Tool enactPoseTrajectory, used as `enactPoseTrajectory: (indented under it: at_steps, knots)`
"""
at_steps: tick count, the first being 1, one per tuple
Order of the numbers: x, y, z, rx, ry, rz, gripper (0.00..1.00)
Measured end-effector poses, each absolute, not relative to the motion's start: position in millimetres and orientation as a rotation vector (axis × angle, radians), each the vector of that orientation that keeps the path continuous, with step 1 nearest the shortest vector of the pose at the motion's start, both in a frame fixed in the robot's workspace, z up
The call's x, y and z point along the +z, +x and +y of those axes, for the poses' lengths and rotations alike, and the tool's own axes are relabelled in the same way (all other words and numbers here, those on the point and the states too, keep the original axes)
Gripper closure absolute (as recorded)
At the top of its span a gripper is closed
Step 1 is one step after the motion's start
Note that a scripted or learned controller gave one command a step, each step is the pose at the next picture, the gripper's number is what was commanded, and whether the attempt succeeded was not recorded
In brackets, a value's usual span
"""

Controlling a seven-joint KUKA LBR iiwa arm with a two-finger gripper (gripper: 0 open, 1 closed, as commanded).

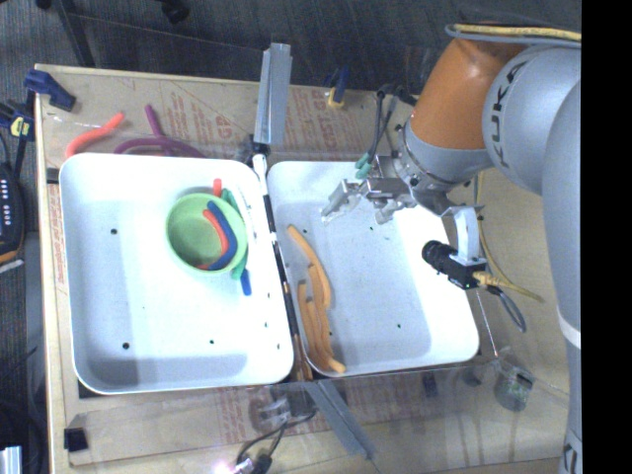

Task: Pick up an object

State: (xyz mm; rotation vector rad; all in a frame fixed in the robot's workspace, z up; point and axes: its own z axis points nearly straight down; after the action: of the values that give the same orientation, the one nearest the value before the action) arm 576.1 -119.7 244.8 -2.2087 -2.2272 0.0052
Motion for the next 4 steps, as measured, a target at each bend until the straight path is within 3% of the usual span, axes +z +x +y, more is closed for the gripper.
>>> enactPoseTrajectory:
  at_steps: [1,2,3,4]
  knots:
    - [111,565.6,-108,0.012,-2.058,-2.386,0.00]
    - [120,565.5,-104,0.011,-2.043,-2.391,1.00]
    - [192,589.6,-14,0.002,-2.412,-2.009,1.00]
    - [191,583.0,-74,0.006,-2.300,-2.132,1.00]
